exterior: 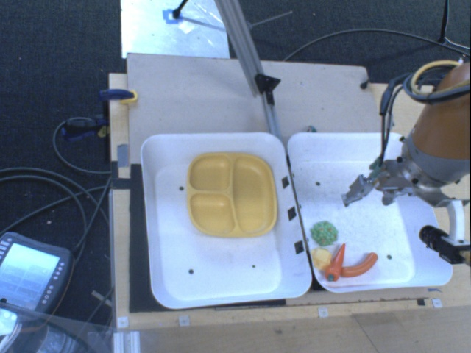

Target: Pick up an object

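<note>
Nearest us, at the front of the right bin (412, 274), we see a yellow piece (321, 257), an orange carrot (337, 262), a sausage (360, 265) and, just behind them, a green broccoli (324, 232). Farther back, the pincer (355, 193) hovers over that bin's bare middle, gripping nothing; we cannot tell how wide it stands. The left bin (169, 263) holds a yellow divided plate (232, 194) on the worktop (191, 94).

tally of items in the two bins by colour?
Yellow: 2, the divided plate in the left bin and a small yellow piece in the right bin
Green: 1, the green piece
Orange: 2, the carrot and the sausage-shaped piece
Total: 5
</note>
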Motion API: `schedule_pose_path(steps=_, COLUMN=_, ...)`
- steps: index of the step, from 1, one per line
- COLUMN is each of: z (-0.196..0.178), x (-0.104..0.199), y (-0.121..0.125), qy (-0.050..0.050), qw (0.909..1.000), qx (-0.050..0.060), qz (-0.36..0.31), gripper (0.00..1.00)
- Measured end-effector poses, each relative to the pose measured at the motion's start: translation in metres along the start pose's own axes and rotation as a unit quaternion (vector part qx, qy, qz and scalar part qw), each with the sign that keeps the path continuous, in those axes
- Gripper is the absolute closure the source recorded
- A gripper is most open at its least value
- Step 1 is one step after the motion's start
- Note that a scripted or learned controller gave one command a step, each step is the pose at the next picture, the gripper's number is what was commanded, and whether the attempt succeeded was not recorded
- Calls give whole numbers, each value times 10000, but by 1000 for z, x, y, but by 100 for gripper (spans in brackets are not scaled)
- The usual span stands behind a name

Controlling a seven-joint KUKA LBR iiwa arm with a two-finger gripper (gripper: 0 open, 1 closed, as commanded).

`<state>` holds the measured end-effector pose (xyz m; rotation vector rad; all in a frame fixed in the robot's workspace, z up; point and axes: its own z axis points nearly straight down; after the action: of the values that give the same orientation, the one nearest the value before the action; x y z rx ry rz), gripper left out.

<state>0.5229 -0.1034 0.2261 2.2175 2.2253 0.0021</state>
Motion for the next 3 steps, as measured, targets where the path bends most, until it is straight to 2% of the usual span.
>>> schedule_pose_path(steps=1, z=0, x=0, y=0, qy=1, qw=10000, qx=-4, qz=9, gripper=0)
schedule_pose_path(steps=2, z=44, x=3, y=6, qy=-1, qw=10000, qx=19, qz=18, gripper=0)
schedule_pose_path(steps=3, z=103, x=-5, y=8, qy=-1, qw=10000, qx=25, qz=20, gripper=0)
